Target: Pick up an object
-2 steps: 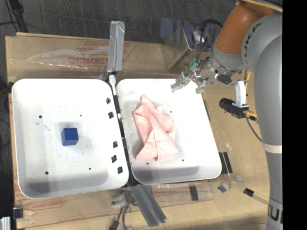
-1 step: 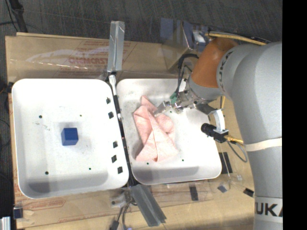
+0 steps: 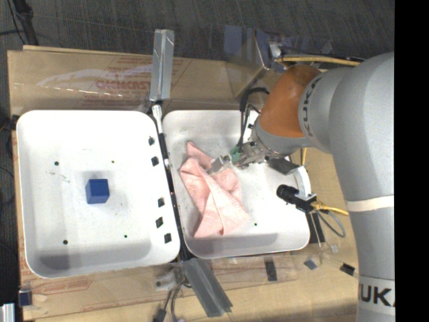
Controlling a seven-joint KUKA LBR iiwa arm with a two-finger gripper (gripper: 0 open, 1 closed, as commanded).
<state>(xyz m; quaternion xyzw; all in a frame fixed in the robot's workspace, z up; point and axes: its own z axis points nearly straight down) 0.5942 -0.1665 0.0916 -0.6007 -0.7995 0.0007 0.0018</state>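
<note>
My end effector (image 3: pixel 224 162) is reaching into the right of 2 shallow white plastic bins (image 3: pixel 288 237), its tip sitting at the upper edge of a crumpled pink cloth (image 3: pixel 213 192). I cannot tell how it is set, or whether any fabric is caught. The cloth is lying just below and to the left of the tip, its long axis running from the upper left down toward the bin's near wall, soft and folded into ridges. I am judging that a short descent onto the nearest fold is what the pick needs. A small blue cube (image 3: pixel 98 190), hard-edged, is sitting well apart in the left bin (image 3: pixel 40 129), on the cardboard-covered surface (image 3: pixel 80 72).
</note>
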